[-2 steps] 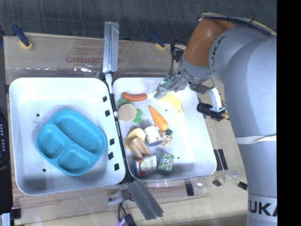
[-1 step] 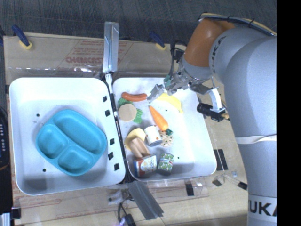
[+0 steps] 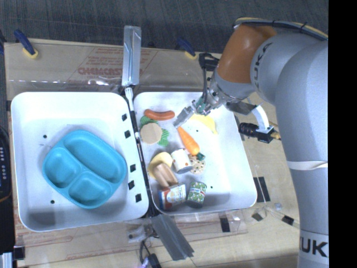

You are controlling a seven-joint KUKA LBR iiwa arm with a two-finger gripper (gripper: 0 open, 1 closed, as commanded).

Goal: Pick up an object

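1. Brown bench board (image 3: 83,66) carries faint red print, unreadable.
2. Grey arm (image 3: 301,94) shows letters "UK".
3. Gripper (image 3: 192,113) is spread, grasping nothing, above the carrot (image 3: 188,140) in the right bin (image 3: 234,172).

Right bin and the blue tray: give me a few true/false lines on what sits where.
1. The blue tray lies in the left bin. True.
2. The carrot lies in the left bin. False: it lies in the right bin, below the claw.
3. The sausage lies near the right bin's far edge, above the burger. True.
4. The two cans stand on the blue tray. False: they lie at the right bin's near edge.
5. The arm reaches over the left bin. False: it reaches over the right bin.
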